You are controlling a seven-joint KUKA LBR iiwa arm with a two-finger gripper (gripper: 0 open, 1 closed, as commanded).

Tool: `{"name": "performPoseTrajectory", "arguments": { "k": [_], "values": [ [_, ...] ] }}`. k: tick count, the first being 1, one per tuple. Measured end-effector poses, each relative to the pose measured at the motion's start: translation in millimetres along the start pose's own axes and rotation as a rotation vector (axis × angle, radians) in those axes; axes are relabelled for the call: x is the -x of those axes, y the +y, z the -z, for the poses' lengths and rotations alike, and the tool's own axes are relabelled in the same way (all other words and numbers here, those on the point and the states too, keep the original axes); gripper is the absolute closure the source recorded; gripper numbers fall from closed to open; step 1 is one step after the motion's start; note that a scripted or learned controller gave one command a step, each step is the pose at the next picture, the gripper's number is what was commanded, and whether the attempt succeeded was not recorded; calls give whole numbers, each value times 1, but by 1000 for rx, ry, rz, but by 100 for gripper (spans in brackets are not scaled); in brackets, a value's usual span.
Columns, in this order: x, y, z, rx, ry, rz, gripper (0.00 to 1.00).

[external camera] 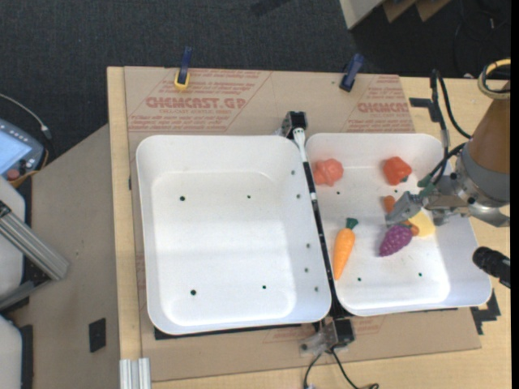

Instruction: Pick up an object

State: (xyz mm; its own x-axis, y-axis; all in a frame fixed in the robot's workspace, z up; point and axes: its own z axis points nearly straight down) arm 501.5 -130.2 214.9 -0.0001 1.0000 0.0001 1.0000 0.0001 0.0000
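Note:
The right bin [430,292] holds several toy foods. An orange carrot [344,250] with a green top lies near the bin's left wall. A purple grape bunch [396,239] lies in the middle, with a yellow piece [422,224] beside it. A pinkish-red lump [328,172] and an orange-red block [396,169] sit near the far wall. My gripper [410,207] reaches in from the right and hovers just above the grapes and the yellow piece. A small orange bit [390,204] shows by the fingertips.
The left bin [162,241] lies beside the right one, parted by a black divider rail [312,209]. Both rest on a cardboard sheet [203,96] held by clamps [184,70] at the far edge. Cables run near the arm at the right.

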Motion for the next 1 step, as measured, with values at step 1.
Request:
{"name": "performPoseTrajectory", "arguments": {
  "k": [1],
  "values": [
    [49, 33, -69, -2, 0, -2, 0]
  ]
}}
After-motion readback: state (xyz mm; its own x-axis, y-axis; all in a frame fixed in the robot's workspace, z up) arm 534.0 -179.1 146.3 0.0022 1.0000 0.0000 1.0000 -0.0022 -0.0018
